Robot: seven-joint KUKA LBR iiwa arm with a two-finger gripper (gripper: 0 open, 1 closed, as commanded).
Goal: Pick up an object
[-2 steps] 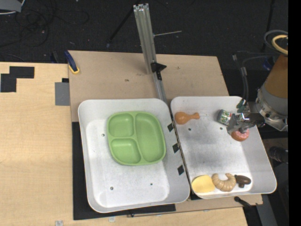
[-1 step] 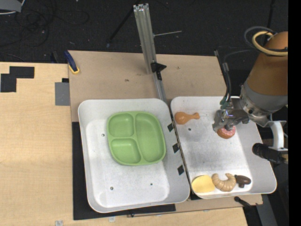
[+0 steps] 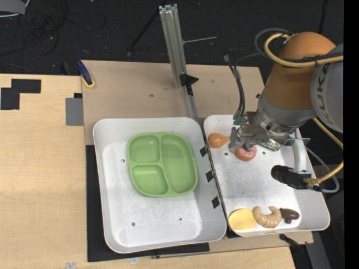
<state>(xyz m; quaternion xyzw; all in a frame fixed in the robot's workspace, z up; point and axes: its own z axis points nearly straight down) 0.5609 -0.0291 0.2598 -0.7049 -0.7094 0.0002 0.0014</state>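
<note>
My gripper [image 3: 244,145] hangs low over the upper part of the right bin [image 3: 255,186], straight above a small red-pink round object [image 3: 246,153]. That object sits just under the fingertips, and whether it is gripped is hidden by the wrist. An orange rounded object [image 3: 216,140] lies to its left near the bin's upper left corner. At the bin's front edge lie a yellow round piece [image 3: 242,219], a tan curled object [image 3: 268,216] and a small dark brown piece [image 3: 290,214].
The left bin [image 3: 120,220] holds a green divided plate [image 3: 162,164]. A metal post [image 3: 174,43] rises behind the bins. A black cylindrical part [image 3: 289,176] with cables sticks out over the right bin's right side. Black clips [image 3: 208,175] sit on the rim between the bins.
</note>
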